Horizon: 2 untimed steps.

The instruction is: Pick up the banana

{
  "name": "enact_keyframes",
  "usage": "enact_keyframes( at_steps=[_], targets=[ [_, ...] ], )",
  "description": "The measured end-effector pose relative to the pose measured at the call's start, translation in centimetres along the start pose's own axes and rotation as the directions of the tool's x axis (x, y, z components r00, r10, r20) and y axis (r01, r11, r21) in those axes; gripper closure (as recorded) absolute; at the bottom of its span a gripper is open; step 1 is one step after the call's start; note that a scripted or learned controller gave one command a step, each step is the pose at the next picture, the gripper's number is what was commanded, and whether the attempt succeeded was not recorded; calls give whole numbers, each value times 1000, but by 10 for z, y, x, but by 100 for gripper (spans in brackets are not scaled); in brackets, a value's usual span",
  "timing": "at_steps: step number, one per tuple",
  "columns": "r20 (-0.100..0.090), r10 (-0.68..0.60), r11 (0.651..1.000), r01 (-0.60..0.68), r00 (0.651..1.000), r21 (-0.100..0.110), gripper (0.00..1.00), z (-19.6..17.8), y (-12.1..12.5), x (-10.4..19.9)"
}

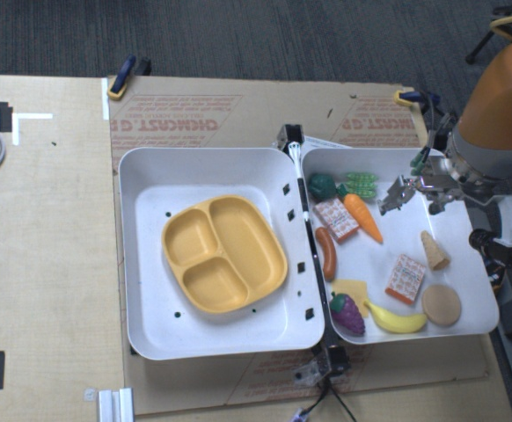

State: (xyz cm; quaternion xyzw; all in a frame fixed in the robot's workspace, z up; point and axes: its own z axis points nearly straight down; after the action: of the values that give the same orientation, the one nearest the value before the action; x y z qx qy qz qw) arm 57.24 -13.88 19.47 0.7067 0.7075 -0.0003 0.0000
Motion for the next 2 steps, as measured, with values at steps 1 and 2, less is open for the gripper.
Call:
enact_keyframes(
  at_steps=[1,2],
  targets=[
    [0,72,997,-72,997,1,0,47,-72,34],
    [-1,654,757,-654,757,2,0,103,-95,46]
  ],
)
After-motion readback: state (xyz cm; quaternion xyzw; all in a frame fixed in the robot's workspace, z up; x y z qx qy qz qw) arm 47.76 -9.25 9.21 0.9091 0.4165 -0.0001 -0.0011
